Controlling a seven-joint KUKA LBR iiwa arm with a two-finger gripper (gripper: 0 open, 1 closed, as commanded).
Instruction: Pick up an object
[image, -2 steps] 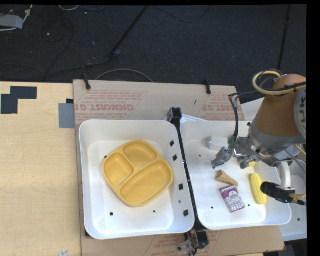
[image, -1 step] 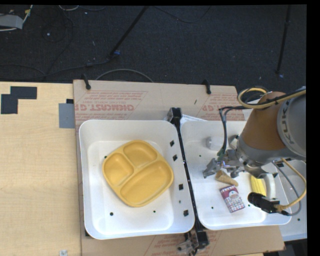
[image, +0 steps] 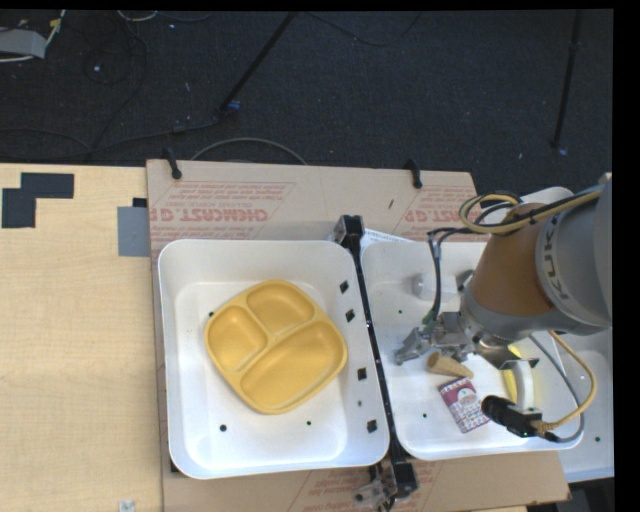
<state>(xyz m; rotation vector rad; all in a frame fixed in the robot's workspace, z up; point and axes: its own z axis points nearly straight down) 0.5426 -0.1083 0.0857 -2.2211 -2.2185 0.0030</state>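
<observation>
**Arm low over the right bin**

Right of the yellow divided plate (image: 277, 346), which fills the left bin (image: 180, 300), the arm (image: 520, 275) reaches low into the right bin (image: 420, 440), likely seeking a grasp. Its jaws (image: 425, 343) hang just left of a tan wedge (image: 450, 365); their state cannot be told. A small red packet (image: 465, 405) lies nearby.

Dark carpeted floor (image: 300, 80) fills the far side of the scene, crossed by loose black cables (image: 250, 75) and a thin stand leg at the upper right. Nearer, a light wooden benchtop (image: 70, 340) stretches off to the left, marked with black shapes (image: 35, 195) and a grey square (image: 131, 229). A printed cardboard sheet (image: 300, 200) lies flat on the bench, its red lettering upside down. Lighting is even and soft.
</observation>
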